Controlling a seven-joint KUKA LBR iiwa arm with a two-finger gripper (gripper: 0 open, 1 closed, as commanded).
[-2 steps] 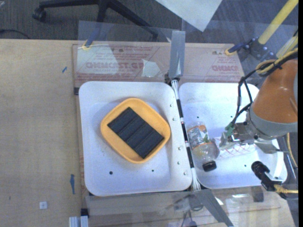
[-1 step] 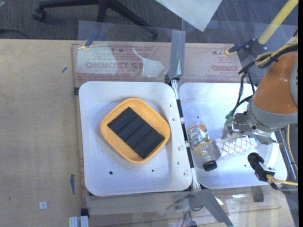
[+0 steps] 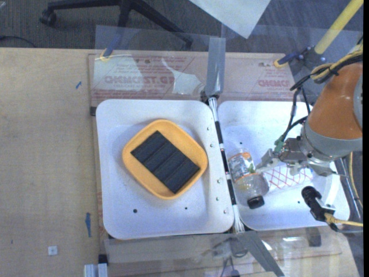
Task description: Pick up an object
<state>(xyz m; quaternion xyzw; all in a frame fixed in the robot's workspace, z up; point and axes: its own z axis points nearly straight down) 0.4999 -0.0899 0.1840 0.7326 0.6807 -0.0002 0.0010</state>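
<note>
Two bins lie under me, and I hang over the right bin [image 3: 288, 212], its floor close below my jaws. My gripper [image 3: 275, 154] points toward the centre rail, and just ahead of and below my jaws lies a small clear bottle [image 3: 247, 178] on its side with its dark cap [image 3: 255, 201] pointing away from me. A white sheet with red cross-hatching [image 3: 288, 175] lies flat directly beneath my jaws, touching the bottle. My wrist blocks the view, so I cannot tell how my jaws stand. Nothing visibly sits between them. The bottle looks like my nearest candidate, I judge, because it lies within a short reach. Far beyond my jaws, across the rail in the left bin [image 3: 115, 212], a yellow tray [image 3: 135, 172] rests holding a dark slab [image 3: 164, 160].
</note>
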